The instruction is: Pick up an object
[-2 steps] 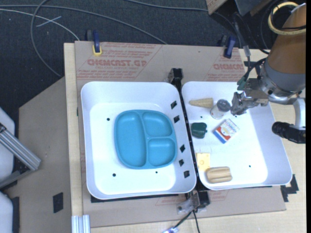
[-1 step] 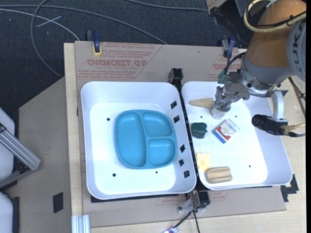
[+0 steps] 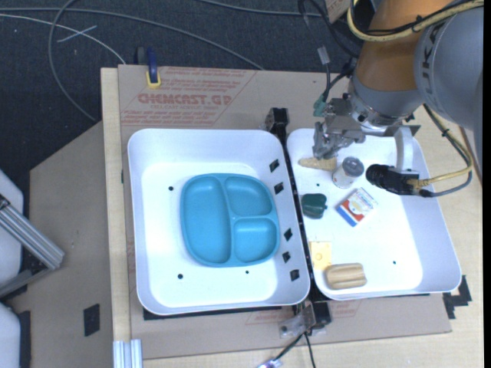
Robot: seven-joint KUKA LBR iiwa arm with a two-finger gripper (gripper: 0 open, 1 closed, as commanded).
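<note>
Blue tray [image 3: 229, 219] in left bin [image 3: 146, 205]

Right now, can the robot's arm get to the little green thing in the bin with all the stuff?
Probably yes. The green thing lies in the open near the right bin's left wall, with nothing on top of it. The gripper hangs just above it in the picture, over a tan piece, so the way down looks free.

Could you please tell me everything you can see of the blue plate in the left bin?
The blue plate looks like smooth, matte plastic, light blue, with rounded corners. Raised ridges split it into three sections: one long section on its left and two smaller ones on its right. It lies flat and face up, slightly turned, near the middle of the left bin. It rests on the bin's white floor, and nothing else touches it.
</note>
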